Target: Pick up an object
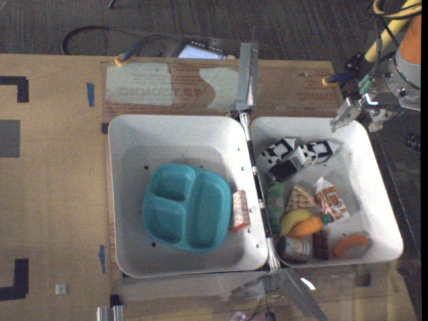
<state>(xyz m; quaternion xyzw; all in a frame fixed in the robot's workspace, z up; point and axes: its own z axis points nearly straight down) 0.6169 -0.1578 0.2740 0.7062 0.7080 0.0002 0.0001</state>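
While parked at upper right over the right bin (384, 209) rim, gripper (358, 111), fingers unreadable, just approaching; gotta drop toward that toy pile.

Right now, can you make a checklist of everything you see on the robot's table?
Surface: tan bench bearing two white bins.
Job's things: right bin holds a pile of toy food and a black-and-white toy.
Clutter: left bin holds a teal divided plate and a small packet.
Grippers: gripper above the right bin's far corner, nothing seen in it.
Cables: yellow hose on the arm; black cable on the floor.
Surroundings: dark carpet.
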